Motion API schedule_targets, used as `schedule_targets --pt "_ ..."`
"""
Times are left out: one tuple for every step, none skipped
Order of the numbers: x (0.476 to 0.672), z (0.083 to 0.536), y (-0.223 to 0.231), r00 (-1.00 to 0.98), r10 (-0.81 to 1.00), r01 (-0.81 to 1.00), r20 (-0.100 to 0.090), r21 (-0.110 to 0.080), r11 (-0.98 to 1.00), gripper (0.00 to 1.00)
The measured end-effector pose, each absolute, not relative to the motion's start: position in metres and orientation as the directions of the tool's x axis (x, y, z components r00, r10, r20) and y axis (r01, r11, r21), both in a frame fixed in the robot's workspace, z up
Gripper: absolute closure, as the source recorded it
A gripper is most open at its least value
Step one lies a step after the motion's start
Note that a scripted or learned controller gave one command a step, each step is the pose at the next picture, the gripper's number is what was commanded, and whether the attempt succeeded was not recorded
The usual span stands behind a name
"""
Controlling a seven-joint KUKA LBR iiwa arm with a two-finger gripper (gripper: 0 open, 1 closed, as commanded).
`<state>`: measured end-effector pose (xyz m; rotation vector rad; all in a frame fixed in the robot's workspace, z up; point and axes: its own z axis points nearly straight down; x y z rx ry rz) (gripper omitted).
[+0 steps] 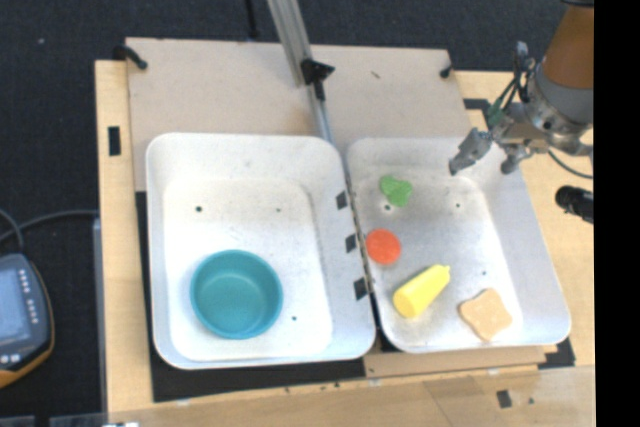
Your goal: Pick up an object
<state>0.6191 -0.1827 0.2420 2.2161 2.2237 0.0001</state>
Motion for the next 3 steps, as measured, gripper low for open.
schedule_targets --pt "0.619 0.242 -0.183 -0.004 1.0 1.0 -0.002 0.001 0.004 0.0" --pt "0.618 0.2 -0.184 0.0 1.0 1.0 -0.002 -0.002 0.0 0.0" --pt "0.618 0.161 -0.183 0.001 1.0 1.0 -0.002 0.002 -0.001 0.0"
